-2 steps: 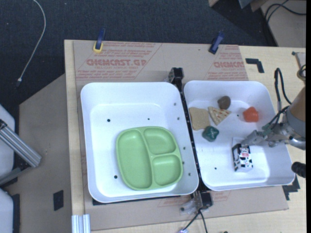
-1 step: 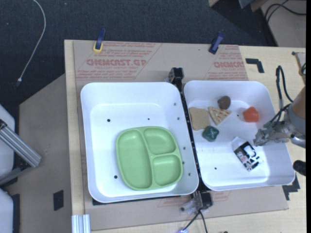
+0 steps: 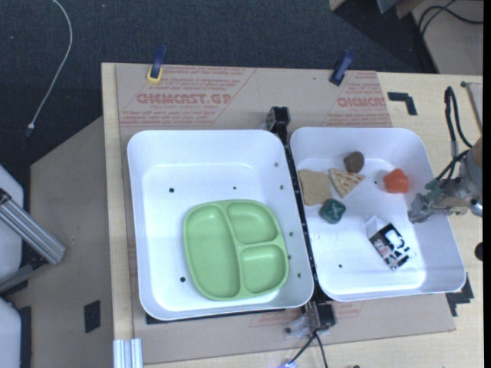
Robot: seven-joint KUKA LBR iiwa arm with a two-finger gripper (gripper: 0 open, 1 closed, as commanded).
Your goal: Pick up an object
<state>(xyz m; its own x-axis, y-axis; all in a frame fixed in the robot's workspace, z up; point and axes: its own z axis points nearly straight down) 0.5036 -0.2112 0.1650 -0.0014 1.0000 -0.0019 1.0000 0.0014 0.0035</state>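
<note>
The right bin (image 3: 360, 278) holds several small objects. A brown round lump (image 3: 354, 161) lies at the back, with a tan flat piece (image 3: 312, 186) and a wedge-shaped pizza slice toy (image 3: 347, 181) in front of it. An orange-red ball (image 3: 396, 181) rests toward the right, a dark green lump (image 3: 332, 211) sits near the middle, and a black-and-white packet (image 3: 388, 244) lies nearer the front. My gripper (image 3: 426, 204) hangs low at the bin's right side, just right of the orange-red ball and above the packet, with nothing seen in it.
The left bin (image 3: 153, 205) bears a green divided plate (image 3: 234, 248). A black clamp (image 3: 278, 118) joins the bins at the back. Cables (image 3: 453, 121) run along the bench's right edge, and blue clips (image 3: 341, 67) sit on the cardboard base.
</note>
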